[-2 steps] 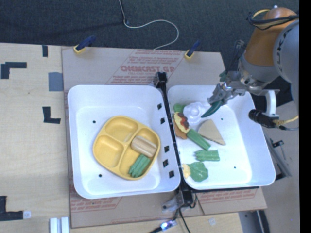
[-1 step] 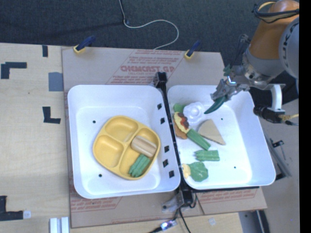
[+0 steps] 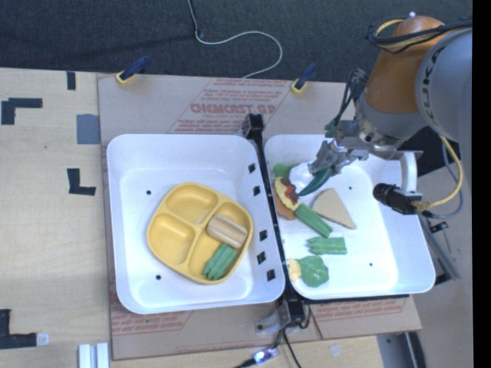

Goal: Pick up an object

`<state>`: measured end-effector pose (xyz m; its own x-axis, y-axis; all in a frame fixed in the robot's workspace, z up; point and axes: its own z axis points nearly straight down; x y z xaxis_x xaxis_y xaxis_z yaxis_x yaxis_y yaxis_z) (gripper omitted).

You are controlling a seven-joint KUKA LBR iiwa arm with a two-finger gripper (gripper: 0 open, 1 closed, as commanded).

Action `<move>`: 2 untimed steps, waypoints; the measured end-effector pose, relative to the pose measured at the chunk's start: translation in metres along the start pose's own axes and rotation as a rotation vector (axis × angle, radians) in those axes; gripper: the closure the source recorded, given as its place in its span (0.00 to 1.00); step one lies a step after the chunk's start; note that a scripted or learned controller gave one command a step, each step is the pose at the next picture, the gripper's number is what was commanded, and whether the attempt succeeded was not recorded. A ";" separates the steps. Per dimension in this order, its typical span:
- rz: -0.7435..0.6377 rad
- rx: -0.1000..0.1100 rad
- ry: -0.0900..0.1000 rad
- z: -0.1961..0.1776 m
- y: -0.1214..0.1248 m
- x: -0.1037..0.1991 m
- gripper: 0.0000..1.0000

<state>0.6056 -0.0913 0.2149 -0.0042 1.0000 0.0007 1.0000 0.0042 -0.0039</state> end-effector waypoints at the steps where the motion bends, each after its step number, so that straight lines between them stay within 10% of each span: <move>1: 0.001 0.000 0.000 -0.005 -0.021 0.037 1.00; 2: -0.001 -0.001 0.001 -0.019 -0.043 0.085 1.00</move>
